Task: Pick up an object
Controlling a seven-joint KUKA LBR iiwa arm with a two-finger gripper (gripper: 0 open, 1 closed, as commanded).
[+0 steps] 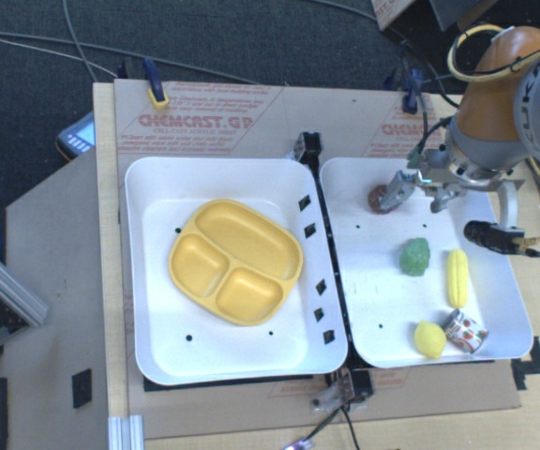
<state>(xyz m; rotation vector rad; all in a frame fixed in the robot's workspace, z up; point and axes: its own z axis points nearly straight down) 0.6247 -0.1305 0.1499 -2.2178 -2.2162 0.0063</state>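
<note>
Nearest the camera, along the front edge of the right bin (373,345), lie a round yellow object (429,338) and, touching it on its right, a small patterned packet (466,331). Just behind them a yellow corn cob (457,277) lies lengthwise, with a green lump (415,256) beside it to the left, apart from it. In the left bin (148,251) a yellow divided plate (235,261) sits near the middle, tilted to the bin's sides.

Farther back, at the rear of the right bin, a small reddish-brown object (380,198) rests on the white floor. The gripper (418,193) hangs low just to its right, its fingers spread with a gap between them and nothing visible in that gap. One finger tip (397,192) appears just beside the brown object, perhaps touching it; the angle does not settle that.

As a judgement, the pick is at the approach-and-grasp stage: the arm has a likely target in the brown object, but no thing is lifted or clamped. Closing on an object, raising it clear of the bin floor and keeping it held all remain undone.
</note>
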